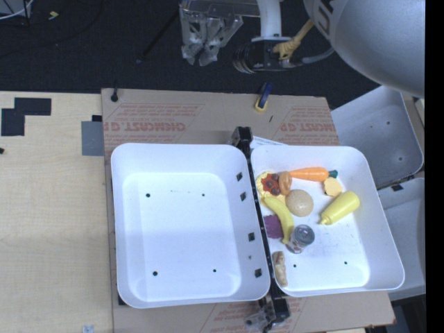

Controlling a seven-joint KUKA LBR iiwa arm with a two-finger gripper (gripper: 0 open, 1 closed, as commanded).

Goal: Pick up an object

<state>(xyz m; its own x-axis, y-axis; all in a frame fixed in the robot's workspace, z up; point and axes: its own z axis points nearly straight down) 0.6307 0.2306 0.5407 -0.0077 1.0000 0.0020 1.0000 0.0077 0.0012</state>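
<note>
The right bin holds several toy items bunched toward its left and upper part. Among them are an orange carrot, a yellow squeeze bottle, a beige ball and a banana. With them lie a purple piece, a small can, a red and yellow toy and a tan piece by the divider. My gripper hangs high beyond the bench's far edge, well away from both bins, open with nothing between its fingers.
The left bin lies beside the right one, and black clips join them along the middle. Both rest on a cardboard sheet. A small blue and yellow object lies on the cardboard's far edge. The grey arm fills the upper right.
</note>
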